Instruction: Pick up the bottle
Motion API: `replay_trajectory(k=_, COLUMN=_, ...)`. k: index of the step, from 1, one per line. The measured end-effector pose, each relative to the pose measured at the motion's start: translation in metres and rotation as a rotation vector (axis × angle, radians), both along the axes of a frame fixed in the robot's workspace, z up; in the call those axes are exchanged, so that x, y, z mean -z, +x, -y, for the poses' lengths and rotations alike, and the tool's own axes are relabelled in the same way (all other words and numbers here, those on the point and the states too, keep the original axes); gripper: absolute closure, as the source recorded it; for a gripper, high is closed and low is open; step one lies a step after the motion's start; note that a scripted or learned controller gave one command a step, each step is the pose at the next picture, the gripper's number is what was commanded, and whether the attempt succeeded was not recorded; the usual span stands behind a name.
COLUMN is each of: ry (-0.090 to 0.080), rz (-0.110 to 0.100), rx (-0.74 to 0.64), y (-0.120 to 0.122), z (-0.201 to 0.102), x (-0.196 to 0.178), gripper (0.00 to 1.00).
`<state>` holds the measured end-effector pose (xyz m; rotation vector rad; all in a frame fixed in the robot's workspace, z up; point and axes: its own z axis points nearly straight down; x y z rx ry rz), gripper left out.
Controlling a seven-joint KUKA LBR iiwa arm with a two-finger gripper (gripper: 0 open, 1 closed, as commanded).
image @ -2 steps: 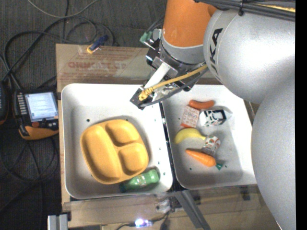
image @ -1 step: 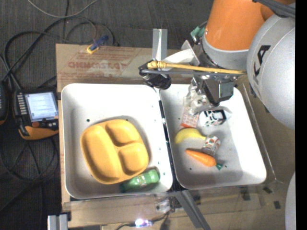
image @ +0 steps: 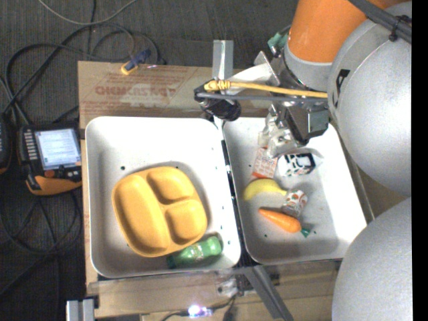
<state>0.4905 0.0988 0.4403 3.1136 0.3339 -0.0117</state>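
bottle [image: 195, 251]: green, lying in left bin [image: 100, 179] beside yellow tray [image: 160, 209] | claw [image: 284, 129]: over right bin [image: 334, 243], grip state cannot be told | cardboard [image: 134, 89]: red print unreadable

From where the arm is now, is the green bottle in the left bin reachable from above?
Probably yes. The green bottle lies on its side at the near edge of the left bin, uncovered from above. It is tucked against the yellow tray, so room is tight. The hand hangs over the right bin.

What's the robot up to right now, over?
Gripper over right bin, jaws unclear. Green bottle lying in left bin, untouched. Yellow tray beside it.
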Motion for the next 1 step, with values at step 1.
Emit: replay_trajectory(k=1, ry=0.014, rz=0.006, rx=-0.072, y=-0.0040, z=-0.1299, x=0.0049, gripper=1.00)
